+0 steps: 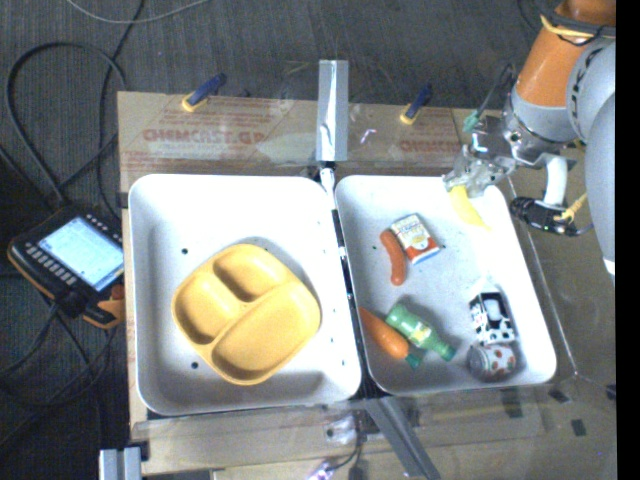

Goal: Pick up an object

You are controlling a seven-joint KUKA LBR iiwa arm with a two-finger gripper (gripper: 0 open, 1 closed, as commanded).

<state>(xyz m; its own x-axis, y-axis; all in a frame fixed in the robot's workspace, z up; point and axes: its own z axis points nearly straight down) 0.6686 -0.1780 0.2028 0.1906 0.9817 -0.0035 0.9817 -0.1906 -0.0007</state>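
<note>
While pincer hovers at right white bin's far corner, just above yellow banana-shaped piece, finger state: cannot tell. Piece looks possibly lifted, contact unclear. Judged: grasp unconfirmed; clear lift remains.

This looks like a robot lab. Two white bins sit on a bench with a cardboard sheet clamped on it. Black cables run over the grey carpet, and a handheld control screen lies nearby.
</note>
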